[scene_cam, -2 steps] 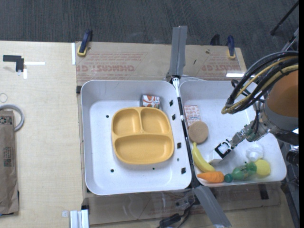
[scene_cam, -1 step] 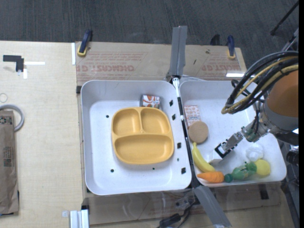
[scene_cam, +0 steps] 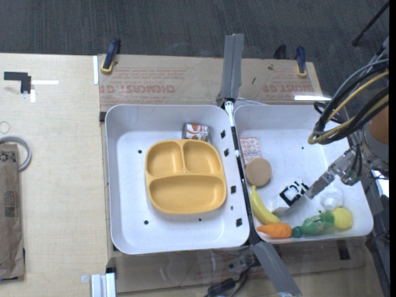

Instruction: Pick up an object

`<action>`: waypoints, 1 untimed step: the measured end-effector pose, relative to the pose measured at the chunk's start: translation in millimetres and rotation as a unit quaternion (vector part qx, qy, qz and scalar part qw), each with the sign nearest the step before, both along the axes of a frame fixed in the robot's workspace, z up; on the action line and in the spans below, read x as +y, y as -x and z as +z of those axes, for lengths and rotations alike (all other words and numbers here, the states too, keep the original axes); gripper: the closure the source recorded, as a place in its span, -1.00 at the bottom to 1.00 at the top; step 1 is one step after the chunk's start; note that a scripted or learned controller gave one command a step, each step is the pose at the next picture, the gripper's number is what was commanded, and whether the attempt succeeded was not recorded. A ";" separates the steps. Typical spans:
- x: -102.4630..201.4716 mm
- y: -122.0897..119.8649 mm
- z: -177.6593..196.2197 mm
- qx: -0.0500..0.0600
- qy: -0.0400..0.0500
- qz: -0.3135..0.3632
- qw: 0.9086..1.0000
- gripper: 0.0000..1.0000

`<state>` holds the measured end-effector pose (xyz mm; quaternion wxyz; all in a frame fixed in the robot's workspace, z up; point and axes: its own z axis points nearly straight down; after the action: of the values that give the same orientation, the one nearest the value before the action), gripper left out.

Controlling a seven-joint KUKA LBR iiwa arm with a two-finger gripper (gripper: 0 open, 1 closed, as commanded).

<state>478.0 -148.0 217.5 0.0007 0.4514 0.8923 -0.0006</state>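
My gripper (scene_cam: 293, 193) hangs low in the right bin (scene_cam: 291, 119), at the end of the arm reaching in from the right. It sits just right of a yellow banana (scene_cam: 262, 207) and a round brown bun (scene_cam: 258, 172). Along the bin's front wall lie an orange carrot (scene_cam: 274, 230), a green toy vegetable (scene_cam: 314, 224) and a yellow lemon (scene_cam: 342, 218). A small white object (scene_cam: 331, 200) rests beside the gripper's link. I see nothing held between the gripper's tips.
The left bin (scene_cam: 124, 184) holds a yellow divided plate (scene_cam: 185, 177) and a small printed carton (scene_cam: 196, 131). A flat printed packet (scene_cam: 249, 147) lies at the right bin's left wall. Black cables (scene_cam: 346, 107) loop over the right bin's far corner.
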 end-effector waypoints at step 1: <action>23.3 -45.4 -48.3 0.001 0.000 -0.033 0.999 -1.00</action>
<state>523.4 -124.7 169.2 0.0000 0.4803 0.8771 -0.0007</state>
